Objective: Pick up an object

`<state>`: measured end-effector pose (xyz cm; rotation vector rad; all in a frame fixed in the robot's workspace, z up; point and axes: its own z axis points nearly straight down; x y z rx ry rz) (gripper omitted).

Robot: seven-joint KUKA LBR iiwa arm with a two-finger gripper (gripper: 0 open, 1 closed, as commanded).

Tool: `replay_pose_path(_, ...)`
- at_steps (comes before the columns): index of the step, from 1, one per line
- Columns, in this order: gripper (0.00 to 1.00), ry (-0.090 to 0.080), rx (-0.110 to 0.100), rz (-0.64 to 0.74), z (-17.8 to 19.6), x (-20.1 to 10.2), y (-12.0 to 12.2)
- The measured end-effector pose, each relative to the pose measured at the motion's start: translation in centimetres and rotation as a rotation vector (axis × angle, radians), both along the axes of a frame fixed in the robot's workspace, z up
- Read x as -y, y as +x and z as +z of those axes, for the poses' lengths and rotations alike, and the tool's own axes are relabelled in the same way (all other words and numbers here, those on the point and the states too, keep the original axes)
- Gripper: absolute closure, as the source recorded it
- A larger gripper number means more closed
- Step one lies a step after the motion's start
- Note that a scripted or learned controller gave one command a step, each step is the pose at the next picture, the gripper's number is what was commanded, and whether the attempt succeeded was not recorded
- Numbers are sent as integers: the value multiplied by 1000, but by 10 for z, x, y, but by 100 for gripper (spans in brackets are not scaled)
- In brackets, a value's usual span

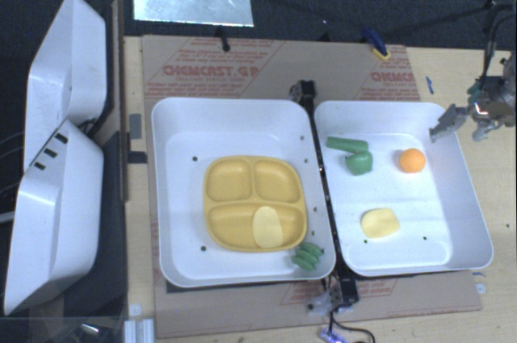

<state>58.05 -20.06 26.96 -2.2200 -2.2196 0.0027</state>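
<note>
Bins sit side by side at the middle of the frame on a cardboard sheet over the counter (452, 297). Inside the left bin (174, 172) lies a yellow divided plate (230, 212) with a pale yellow oval piece (267, 226) in its lower compartment, and a small green ridged toy (308, 255) rests just off the plate's lower right corner, near the bin's wall. Across the right bin (460, 232) are spread three things, well apart from one another: a green toy vegetable (352, 153) at upper left, an orange ball (412, 161) at upper right, and a pale yellow lump (380, 223) toward the lower middle. Printed in red on the cardboard sheet (266, 63), above the left bin, is "CHEMCAST GP"; the same print above the right bin is partly cut off. At the right edge of the frame the pincer (467, 119) hangs over the right bin's upper right rim, released, with nothing between its fingers, close to the orange ball but not touching it.
</note>
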Motion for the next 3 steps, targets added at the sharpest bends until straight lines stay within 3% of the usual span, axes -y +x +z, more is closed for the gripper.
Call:
replay_pose_path(1, 0, -1, 4, 1, 2, 0, 1)
replay_pose_path(3, 0, 1, -1, 1, -120, -1, -2)
